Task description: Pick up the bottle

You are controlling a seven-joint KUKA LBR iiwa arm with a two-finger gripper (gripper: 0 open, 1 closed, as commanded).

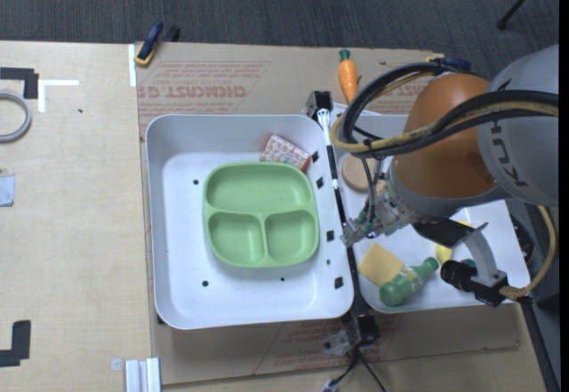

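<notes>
A green bottle (407,284) lies on its side near the front edge of the right bin (508,220), its neck pointing right and away. It rests just beside a yellow wedge (379,263). My gripper (364,225) hangs over the right bin's left side, above and left of the bottle, a short way from it. Nothing shows in its grasp. The grey arm with its orange band (444,141) covers much of the right bin.
The left bin (169,230) holds a green divided plate (261,214) and a small red-and-white packet (284,150) behind it. A tan round piece (355,172) lies in the right bin behind the gripper. A toy carrot (347,75) lies on the cardboard beyond the bins.
</notes>
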